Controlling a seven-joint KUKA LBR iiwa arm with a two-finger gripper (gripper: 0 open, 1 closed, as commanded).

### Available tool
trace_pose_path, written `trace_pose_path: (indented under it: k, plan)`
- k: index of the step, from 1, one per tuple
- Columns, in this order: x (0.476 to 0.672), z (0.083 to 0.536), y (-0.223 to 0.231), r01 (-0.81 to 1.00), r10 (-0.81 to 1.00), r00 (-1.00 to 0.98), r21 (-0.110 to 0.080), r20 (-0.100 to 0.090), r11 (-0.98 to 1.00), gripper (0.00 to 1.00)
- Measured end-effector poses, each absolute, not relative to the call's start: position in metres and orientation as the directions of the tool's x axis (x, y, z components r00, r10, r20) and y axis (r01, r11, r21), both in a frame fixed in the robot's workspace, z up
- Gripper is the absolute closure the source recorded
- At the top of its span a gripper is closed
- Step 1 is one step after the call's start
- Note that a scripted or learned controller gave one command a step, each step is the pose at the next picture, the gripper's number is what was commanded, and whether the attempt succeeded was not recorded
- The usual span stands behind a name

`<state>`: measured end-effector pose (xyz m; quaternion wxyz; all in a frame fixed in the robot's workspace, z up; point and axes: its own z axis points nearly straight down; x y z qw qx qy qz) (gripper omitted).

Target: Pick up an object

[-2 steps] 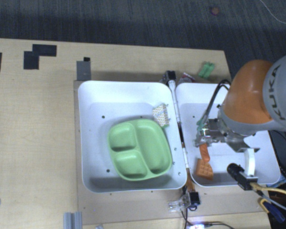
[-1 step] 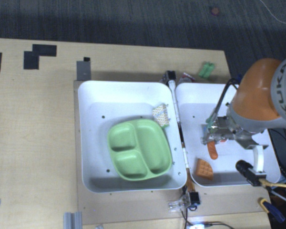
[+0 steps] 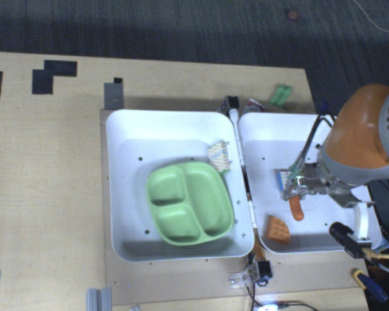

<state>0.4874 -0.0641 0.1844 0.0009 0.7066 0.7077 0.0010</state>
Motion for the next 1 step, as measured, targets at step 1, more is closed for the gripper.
trace_pose_path:
  k: [1]
  plan:
    - [0.4874, 0.1899, -0.0827, 1.000, 1.000, -0.001, 0.003, 0.000, 0.001, 1.00]
